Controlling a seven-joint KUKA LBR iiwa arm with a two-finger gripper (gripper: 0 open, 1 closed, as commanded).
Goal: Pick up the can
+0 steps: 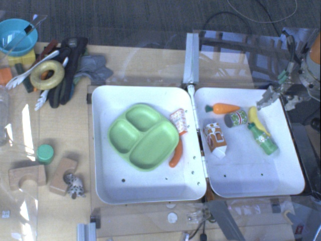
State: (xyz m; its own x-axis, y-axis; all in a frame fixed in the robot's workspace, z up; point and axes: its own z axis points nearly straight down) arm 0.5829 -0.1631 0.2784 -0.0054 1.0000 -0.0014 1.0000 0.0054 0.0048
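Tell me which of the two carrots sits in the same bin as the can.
The carrot at the right bin's far edge, just above the can. The other carrot lies in the left bin beside the green plate.

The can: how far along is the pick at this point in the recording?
Nothing looks done yet. The can lies on its side in the right bin, between the carrot and the banana, with nothing gripping it. In hand: the gripper sits near the bin's upper right corner, apart from the can. Left: reaching the can, closing on it and lifting it.
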